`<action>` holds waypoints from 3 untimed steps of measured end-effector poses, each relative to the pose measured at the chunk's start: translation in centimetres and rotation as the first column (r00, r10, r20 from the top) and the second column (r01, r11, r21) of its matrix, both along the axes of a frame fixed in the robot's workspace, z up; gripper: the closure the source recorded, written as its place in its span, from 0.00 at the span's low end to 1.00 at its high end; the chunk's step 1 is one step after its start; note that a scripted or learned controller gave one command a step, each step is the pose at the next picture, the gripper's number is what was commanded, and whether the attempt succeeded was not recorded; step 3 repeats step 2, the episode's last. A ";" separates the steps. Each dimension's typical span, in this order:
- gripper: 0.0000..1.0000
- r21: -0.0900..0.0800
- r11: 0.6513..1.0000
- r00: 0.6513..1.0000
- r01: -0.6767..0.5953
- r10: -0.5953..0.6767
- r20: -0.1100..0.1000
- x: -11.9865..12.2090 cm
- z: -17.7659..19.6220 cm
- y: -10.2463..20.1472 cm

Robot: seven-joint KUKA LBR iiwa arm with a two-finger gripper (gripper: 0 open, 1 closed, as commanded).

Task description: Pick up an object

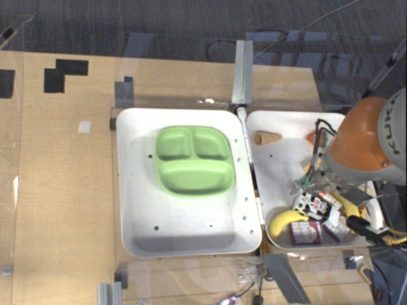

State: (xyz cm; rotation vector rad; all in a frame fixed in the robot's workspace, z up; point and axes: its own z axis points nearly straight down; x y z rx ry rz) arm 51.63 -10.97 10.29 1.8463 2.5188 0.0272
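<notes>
The arm's gripper point(313, 194) hangs low in the right bin point(280, 154), right over a pile of small packs point(311, 230) by the banana point(283, 221); that is where things wait to be picked. I cannot tell how it is set; the green plate point(193, 159) sits alone in the left bin point(137, 189).

A: Arm point(362, 142) is low over the right bin point(280, 164), gripper point(313, 192) down among the clutter.

B: Banana point(284, 221) near the front wall, purple packet point(305, 232) beside it. Green tray point(193, 159) sits in the left bin point(137, 227).
</notes>
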 end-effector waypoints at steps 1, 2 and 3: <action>1.00 -0.001 0.932 0.932 0.362 -0.362 -0.020 3.0 15.2 4.5; 1.00 -0.003 0.999 0.998 -0.051 0.051 -0.019 8.3 20.7 8.7; 1.00 -0.003 0.999 0.998 -0.051 0.051 -0.019 8.3 20.7 8.7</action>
